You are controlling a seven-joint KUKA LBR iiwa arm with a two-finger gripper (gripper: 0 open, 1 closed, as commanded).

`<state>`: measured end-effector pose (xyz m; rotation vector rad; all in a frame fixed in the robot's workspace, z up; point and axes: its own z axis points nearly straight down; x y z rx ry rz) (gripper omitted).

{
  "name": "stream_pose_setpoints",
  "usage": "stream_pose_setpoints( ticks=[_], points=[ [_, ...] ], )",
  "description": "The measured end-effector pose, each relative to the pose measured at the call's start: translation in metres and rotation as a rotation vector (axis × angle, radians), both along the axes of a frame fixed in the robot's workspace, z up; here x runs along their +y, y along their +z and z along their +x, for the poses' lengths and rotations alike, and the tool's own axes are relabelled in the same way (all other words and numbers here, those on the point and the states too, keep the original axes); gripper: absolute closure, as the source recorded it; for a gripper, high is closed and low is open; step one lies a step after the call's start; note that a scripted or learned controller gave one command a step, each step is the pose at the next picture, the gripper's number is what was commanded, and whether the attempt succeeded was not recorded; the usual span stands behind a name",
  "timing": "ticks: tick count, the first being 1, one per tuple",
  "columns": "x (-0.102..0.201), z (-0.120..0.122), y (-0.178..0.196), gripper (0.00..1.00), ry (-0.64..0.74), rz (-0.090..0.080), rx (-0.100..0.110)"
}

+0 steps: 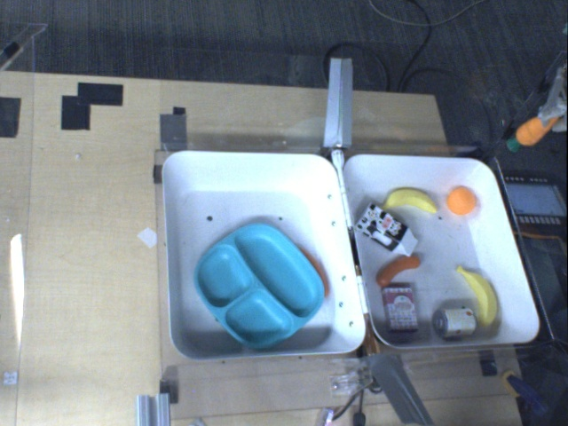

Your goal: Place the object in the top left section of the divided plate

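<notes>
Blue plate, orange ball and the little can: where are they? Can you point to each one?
blue plate [259, 282]: camera view, on the ridge between its sections.
orange ball [461, 201]: camera view, on the middle of the ball.
little can [455, 321]: camera view, on its silver side.

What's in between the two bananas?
Only bare white bin floor lies between the upper banana and the lower banana, seen in the camera view. The orange ball sits off to the side.
</notes>
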<state>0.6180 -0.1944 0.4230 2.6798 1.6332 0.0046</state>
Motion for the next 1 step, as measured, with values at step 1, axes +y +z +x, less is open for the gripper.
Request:
stream_pose_setpoints(
  ticks=[1],
  points=[
    [-0.0015,0.0438,0.0134,1.00,-0.099,0.000,-0.001]
  ],
)
